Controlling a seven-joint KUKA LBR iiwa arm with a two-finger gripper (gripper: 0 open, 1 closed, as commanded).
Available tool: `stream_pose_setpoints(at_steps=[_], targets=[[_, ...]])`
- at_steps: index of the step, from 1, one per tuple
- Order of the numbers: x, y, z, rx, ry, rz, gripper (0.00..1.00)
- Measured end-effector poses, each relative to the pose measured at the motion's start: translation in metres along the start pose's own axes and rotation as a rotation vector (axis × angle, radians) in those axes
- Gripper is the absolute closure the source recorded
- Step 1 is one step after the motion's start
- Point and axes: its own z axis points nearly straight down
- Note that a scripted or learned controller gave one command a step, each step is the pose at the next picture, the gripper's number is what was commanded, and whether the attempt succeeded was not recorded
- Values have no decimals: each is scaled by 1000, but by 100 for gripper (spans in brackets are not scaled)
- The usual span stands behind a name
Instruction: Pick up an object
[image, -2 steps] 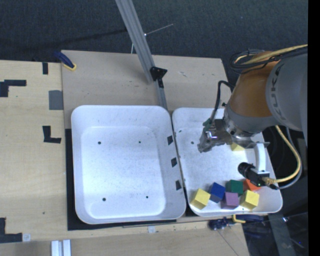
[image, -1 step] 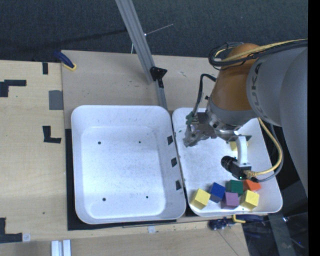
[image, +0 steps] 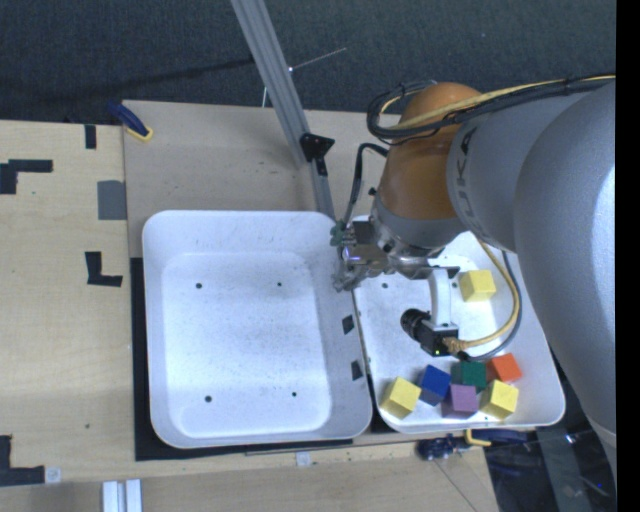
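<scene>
Sitting in the right shallow white plastic bin (image: 392, 348): seven small cubes. The lone yellow cube (image: 477, 285) lies apart from the rest. A tight cluster hugs the near wall: blue cube (image: 434, 382), green cube (image: 468, 374), purple cube (image: 463, 398), orange cube (image: 506, 367), second yellow cube (image: 402, 397), third yellow cube (image: 502, 399).

The gripper (image: 348, 258) hangs by the rim shared with the left white bin (image: 245, 330), well apart from every cube. Nothing visibly held; you cannot tell whether it stands wide or narrow.

Go for the lone yellow cube, which looks clear all round. Centre over it and square to its faces before descending. The cluster cubes crowd together, so a grab there would likely jam.
</scene>
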Motion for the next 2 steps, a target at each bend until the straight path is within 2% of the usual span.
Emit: stream_pose_setpoints(at_steps=[1, 2], targets=[[49, 6, -7, -1, 1, 0, 100], [45, 6, -7, 0, -3, 5, 0]])
